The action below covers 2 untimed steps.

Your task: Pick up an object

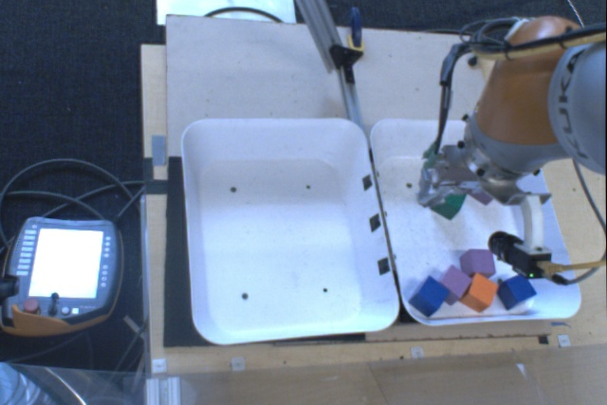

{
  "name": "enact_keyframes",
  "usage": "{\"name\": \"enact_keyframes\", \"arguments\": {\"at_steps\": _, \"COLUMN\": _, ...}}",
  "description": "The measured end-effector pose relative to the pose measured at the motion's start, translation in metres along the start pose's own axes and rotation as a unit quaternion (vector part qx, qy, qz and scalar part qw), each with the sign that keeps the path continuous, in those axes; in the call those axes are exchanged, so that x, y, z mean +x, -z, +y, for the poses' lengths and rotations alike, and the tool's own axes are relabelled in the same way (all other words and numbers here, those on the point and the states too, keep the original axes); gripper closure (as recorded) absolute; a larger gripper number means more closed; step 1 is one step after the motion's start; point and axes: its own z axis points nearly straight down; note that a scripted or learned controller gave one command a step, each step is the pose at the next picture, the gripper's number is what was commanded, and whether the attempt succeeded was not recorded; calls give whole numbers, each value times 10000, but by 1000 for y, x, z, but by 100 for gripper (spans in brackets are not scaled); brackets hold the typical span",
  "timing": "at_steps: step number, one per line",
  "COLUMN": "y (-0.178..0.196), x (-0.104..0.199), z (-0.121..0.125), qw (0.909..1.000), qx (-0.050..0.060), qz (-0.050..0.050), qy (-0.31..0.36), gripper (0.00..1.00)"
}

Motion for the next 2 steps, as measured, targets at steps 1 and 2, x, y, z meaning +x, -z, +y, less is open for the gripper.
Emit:
{"name": "enact_keyframes", "arguments": {"at_steps": 1, "y": -8, "x": 51, "z": -1, "qw": 10000, "qx": 2, "qz": 3, "qy": -2, "gripper": 100}}
{"name": "enact_keyframes", "arguments": {"at_steps": 2, "y": 4, "x": 113, "z": -6, "qw": 10000, "qx": -4, "qz": 4, "qy": 12, "gripper": 100}}
